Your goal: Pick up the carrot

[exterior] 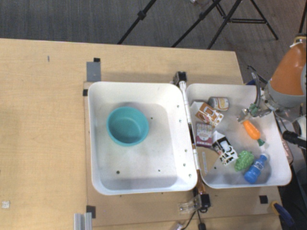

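The orange carrot (251, 129), with a small green end, lies flat in the right half of the right bin (276, 178). My gripper (253, 112) hangs just above and behind the carrot, near the bin's back right part. Nothing shows held in it. The arm's orange band (290, 73) is at the right edge of the view.
Around the carrot lie a green broccoli piece (244, 160), a blue bottle (254, 170), a black-and-white box (226, 151), a purple packet (204, 134), an orange-and-white box (209, 113) and a small can (219, 102). A teal bowl (127, 125) sits in the left bin (96, 128).
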Available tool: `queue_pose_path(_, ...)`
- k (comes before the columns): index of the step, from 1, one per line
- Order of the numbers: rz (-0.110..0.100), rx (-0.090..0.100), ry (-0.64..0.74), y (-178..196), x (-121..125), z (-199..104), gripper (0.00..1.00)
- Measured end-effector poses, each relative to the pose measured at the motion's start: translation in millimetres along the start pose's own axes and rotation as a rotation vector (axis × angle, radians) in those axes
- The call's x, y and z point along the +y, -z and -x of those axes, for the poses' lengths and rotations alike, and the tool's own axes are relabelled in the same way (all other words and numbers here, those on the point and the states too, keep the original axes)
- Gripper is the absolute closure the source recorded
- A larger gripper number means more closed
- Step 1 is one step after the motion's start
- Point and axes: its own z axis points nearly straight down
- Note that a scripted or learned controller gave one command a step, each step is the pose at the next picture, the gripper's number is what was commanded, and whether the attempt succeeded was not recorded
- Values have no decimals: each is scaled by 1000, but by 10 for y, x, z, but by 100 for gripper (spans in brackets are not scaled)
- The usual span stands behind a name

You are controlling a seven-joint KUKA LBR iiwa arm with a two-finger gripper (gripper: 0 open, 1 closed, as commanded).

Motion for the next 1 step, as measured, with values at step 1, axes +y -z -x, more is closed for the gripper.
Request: queue_pose_path(1, -9, 5, -52, 950, 231, -397, 100)
